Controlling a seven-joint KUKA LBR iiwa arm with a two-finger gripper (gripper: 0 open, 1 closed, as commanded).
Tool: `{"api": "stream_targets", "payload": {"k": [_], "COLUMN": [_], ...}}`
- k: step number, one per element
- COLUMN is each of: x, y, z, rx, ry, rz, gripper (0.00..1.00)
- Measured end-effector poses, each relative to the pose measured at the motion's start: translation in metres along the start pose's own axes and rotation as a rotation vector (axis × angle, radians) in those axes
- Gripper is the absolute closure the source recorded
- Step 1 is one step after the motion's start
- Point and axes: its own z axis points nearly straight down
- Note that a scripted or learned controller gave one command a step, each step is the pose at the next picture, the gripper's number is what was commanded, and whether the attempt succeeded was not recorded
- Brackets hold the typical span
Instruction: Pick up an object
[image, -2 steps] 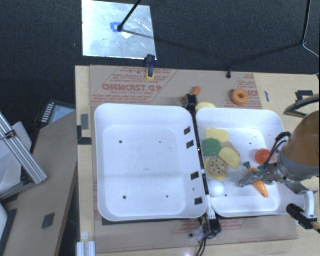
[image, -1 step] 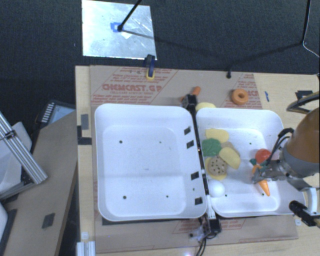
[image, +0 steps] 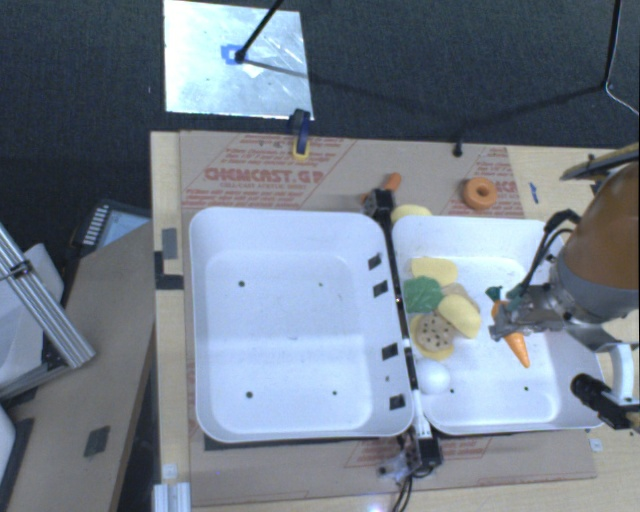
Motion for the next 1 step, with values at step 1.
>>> {"api": "stream_targets", "payload": {"k": [1], "x": [0.0338], "y": [-0.0042], "z": [0.117], "rx": [0.011], "ry": [-0.001], "rz": [0.006], "gripper": [1.0]}}
